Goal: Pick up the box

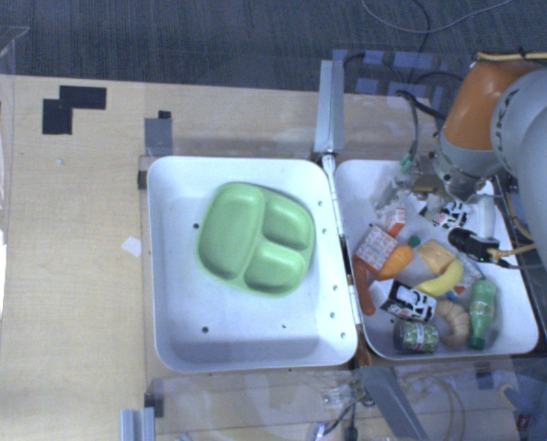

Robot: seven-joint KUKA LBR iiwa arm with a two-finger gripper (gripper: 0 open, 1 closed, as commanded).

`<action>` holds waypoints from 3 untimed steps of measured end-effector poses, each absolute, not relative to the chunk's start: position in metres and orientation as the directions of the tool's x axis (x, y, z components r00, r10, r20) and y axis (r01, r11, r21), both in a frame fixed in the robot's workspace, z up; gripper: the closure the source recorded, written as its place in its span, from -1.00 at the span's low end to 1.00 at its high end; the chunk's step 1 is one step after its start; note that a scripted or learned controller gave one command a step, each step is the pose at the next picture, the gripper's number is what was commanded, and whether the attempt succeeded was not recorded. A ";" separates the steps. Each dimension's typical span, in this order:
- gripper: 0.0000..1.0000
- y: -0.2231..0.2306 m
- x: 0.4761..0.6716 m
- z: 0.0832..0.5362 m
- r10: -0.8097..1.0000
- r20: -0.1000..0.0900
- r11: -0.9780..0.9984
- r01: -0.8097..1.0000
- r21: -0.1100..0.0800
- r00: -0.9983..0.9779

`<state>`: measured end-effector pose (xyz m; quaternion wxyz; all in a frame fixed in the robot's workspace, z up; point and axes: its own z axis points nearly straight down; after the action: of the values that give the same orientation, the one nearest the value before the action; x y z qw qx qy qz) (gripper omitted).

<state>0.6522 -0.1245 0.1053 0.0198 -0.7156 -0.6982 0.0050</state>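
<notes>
A small red-and-white patterned box [375,246] lies near the left wall of the right bin [529,338], touching an orange carrot [398,261]. A black-and-white carton [409,302] lies further toward the front. My gripper [415,184] hangs below the grey wrist with the orange band at the back of the right bin. It is up and to the right of the red-and-white box and apart from it. Nothing from the bin is lifted.
A green divided plate [255,237] sits in the left bin [176,338]. The right bin also holds a banana [441,279], a green bottle [481,312], a can [418,336], a croissant [454,320] and a black-and-white packet [452,214]. A metal divider [328,118] runs between the bins.
</notes>
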 end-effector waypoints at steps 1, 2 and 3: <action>-1.00 -0.132 0.667 0.107 0.998 0.039 -0.049 0.997 -0.065 0.052; -1.00 -0.117 0.664 0.103 0.998 0.008 -0.059 0.997 -0.051 0.060; -1.00 -0.116 0.665 0.102 0.993 0.006 -0.114 0.993 -0.044 0.114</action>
<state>0.6652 -0.1156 0.1024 0.0187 -0.7461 -0.6655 0.0124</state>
